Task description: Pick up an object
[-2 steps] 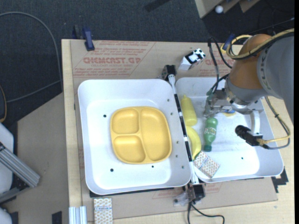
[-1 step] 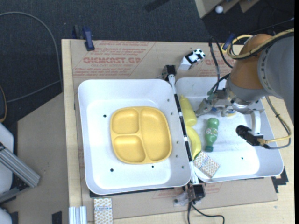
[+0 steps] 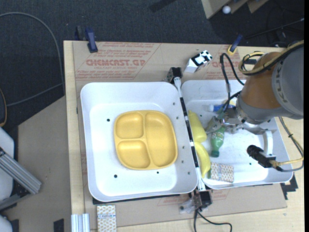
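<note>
we see the grey two-finger gripper (image 3: 218, 124) low in the right shallow white bin (image 3: 251, 175), perhaps touching the small green plastic bottle (image 3: 217, 142); we cannot tell its fingers' state.

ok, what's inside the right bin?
The right bin holds a banana, a small green bottle and a patterned packet. The arm covers its far right part, so anything beneath can't be seen.
</note>
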Robot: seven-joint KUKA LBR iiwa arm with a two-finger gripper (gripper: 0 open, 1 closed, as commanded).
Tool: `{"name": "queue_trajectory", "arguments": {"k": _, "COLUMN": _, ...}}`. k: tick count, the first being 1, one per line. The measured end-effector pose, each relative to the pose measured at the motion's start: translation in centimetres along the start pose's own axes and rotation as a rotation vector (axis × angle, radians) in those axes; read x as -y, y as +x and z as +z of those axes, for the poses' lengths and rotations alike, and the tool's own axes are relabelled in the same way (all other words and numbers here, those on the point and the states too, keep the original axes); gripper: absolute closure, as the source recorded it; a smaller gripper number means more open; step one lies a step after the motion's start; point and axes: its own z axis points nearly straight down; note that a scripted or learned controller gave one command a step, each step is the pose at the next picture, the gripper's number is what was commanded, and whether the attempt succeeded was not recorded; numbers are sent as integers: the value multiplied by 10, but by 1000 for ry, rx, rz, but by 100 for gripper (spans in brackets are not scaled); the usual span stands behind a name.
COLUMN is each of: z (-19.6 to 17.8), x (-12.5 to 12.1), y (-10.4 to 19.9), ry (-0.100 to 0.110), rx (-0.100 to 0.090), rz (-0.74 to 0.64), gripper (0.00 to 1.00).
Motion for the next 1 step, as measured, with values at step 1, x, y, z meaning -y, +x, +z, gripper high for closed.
{"name": "queue_trajectory", "arguments": {"k": 1, "z": 0, "x": 55, "y": 8, "ry": -1, "rx": 1, "rz": 3, "gripper": 0}}
